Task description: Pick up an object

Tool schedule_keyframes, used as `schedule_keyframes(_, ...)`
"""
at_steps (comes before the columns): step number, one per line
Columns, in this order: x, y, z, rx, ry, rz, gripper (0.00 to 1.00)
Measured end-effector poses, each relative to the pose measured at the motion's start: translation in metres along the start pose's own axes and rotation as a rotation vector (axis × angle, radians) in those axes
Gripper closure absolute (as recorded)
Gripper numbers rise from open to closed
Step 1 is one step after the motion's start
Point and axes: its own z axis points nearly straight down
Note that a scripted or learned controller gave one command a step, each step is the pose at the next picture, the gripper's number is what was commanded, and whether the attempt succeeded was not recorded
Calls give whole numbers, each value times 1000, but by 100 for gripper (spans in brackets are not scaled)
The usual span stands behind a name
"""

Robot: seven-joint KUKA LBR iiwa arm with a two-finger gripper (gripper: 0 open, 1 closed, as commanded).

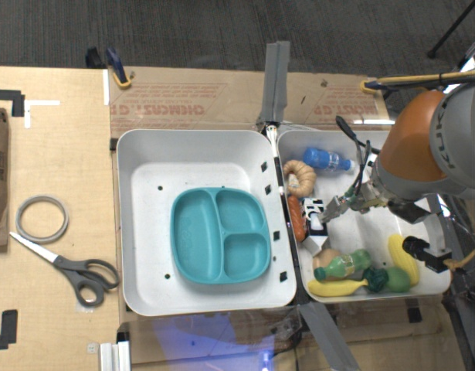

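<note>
The right bin [376,226] holds a blue bottle [326,159], a tan pretzel-like ring [300,178], a red-orange sausage [297,219], a black-and-white item [314,209], a green bottle [344,266], two yellow bananas [337,287] [403,257] and a dark green piece [391,278]. My gripper [334,207] hangs low in this bin, left of centre. Its tip is just right of the black-and-white item and above the green bottle. Nothing visibly sits in the gripper.
The left bin [137,207] carries a teal divided plate [220,234]. On the bench to the left lie scissors [75,269] and a tape roll [42,217]. The grey and orange arm [419,141] covers the right bin's far right corner.
</note>
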Motion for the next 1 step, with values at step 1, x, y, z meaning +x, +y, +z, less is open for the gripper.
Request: schedule_keyframes(1, 14, -29, 0, 2, 8, 126, 0)
